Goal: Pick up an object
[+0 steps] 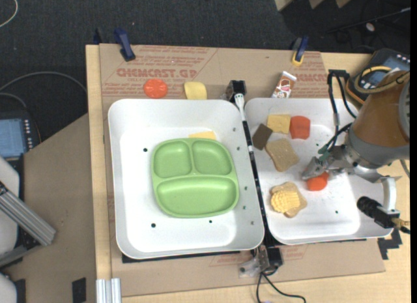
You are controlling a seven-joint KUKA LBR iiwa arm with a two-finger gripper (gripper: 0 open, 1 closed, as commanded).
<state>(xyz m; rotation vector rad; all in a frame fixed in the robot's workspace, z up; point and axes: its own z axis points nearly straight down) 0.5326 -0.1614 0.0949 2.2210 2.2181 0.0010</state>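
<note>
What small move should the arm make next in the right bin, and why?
Probably a short, straight descent onto the small orange-red round piece. The hand sits just above it in the shallow white right bin, and the piece lies apart from the tan bread-like slice and the yellow corn-shaped toy, so nothing crowds the grasp. Whether anything is gripped yet cannot be told.

end effector [319, 168] low in right bin [339, 220] | just above orange piece [316, 182] | green tray [194, 178] in left bin [130, 165]
</note>
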